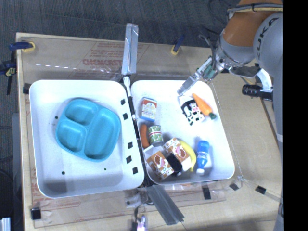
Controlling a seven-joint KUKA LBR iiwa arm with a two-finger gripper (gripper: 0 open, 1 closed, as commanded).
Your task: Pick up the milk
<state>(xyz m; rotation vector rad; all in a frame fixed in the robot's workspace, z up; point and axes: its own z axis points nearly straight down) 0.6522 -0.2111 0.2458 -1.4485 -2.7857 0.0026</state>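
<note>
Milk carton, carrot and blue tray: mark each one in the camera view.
milk carton (193, 112), camera view, on its cow-patterned side.
carrot (202, 105), camera view, on the middle of its orange body.
blue tray (88, 129), camera view, on the ridge between its compartments.

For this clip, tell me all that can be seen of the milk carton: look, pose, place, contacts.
The milk carton is a small box, seemingly cardboard, printed white with black cow-like patches. It lies tilted in the upper right part of the right bin, near the far wall. A carrot lies against its right side. The gripper hangs just above its upper left corner; whether it touches the carton cannot be told. The carton looks closed and undamaged.
</note>
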